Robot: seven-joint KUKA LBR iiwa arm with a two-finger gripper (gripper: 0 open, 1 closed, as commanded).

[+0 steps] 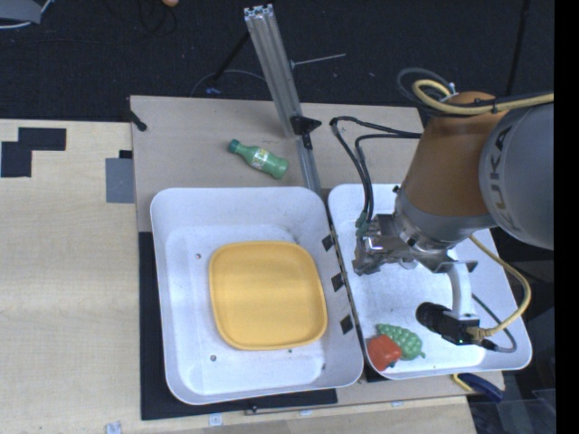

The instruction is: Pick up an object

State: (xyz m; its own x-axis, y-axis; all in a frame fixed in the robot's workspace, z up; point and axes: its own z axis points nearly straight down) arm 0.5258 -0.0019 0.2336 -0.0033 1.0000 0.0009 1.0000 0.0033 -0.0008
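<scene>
Red and green, the toy [393,344] lies at the near edge of the right bin [507,358]; the gripper [373,253], whose opening cannot be told, hangs farther back over bare bin floor and should be centred above the toy before descending.

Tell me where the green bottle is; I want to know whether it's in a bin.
The green bottle lies on its side on the bench, behind the left bin and beside the metal post.
</scene>
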